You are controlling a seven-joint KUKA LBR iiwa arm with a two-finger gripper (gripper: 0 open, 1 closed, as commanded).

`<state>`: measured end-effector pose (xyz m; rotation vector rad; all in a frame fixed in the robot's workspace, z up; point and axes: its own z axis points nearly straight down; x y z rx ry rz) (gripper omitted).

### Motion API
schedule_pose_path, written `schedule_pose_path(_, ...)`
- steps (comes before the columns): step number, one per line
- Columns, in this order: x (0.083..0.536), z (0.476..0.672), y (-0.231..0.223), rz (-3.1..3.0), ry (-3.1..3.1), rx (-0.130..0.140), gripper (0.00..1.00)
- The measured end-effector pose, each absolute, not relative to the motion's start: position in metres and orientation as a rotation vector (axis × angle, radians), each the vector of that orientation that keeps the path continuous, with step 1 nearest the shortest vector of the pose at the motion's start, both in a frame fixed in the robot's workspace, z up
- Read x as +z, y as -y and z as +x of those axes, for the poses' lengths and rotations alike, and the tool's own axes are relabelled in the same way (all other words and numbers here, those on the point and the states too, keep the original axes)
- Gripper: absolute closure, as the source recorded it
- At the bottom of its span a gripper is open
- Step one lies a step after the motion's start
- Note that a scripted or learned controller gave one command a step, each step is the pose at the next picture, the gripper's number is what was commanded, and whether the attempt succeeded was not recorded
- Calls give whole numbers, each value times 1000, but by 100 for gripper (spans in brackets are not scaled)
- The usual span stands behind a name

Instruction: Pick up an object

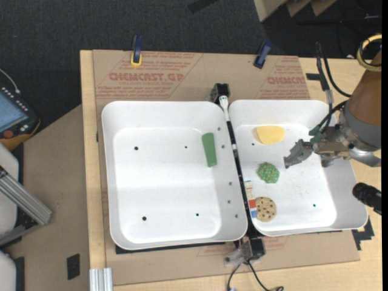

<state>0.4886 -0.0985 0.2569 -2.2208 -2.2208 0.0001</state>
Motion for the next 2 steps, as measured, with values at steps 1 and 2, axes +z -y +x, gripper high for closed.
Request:
schedule_pose_path(1,267,489,98,-2223,2223,-2,100)
schedule_pose_path(2,269,529,45,-2215,2231,-6,100)
